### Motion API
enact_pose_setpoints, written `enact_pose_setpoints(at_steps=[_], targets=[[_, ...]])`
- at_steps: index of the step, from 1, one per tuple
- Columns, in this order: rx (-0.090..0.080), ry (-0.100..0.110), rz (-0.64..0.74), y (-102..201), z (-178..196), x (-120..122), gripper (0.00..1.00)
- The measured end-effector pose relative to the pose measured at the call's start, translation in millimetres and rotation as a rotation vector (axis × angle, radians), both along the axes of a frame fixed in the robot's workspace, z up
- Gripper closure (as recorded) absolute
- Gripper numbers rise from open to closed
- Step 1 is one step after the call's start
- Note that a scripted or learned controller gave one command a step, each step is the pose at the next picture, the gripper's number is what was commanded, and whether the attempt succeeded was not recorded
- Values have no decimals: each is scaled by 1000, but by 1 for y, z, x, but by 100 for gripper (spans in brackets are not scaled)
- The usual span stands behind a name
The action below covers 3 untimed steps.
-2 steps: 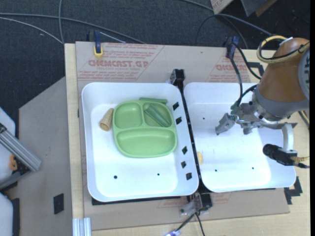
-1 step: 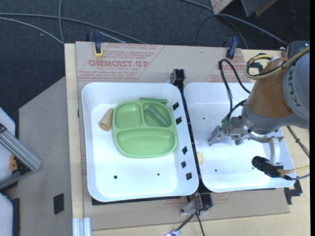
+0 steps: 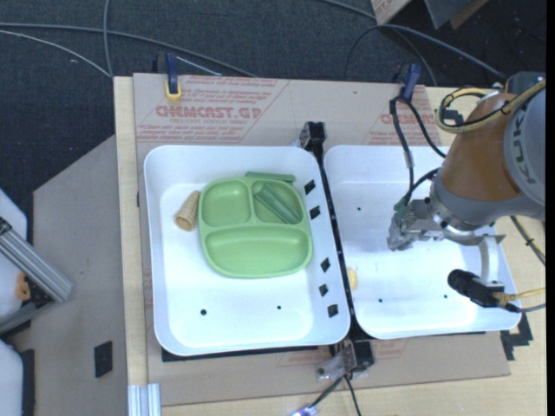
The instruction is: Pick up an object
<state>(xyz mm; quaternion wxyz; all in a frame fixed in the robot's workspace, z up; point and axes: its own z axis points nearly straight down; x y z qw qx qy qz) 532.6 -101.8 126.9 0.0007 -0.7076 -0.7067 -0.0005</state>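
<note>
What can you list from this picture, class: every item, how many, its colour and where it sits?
bins: two, white, side by side on the bench
divided plate: one, green, in the left bin
utensil: one, green, in the plate's upper right compartment
ice cream cone: one, tan, left of the plate, in the left bin
small piece: one, yellowish, at the right bin's left edge; too small to identify
clamps: two, blue, at the board's far edge
arm: one, grey and orange, over the right bin
gripper: one, grey, above the right bin
</note>
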Motion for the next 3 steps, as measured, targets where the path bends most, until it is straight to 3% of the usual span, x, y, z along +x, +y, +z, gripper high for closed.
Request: enact_pose_setpoints(at_steps=[2, 3], targets=[[-3, -7, 3, 4, 117, 1, 100], [1, 3, 6, 51, 106, -3, 100]])
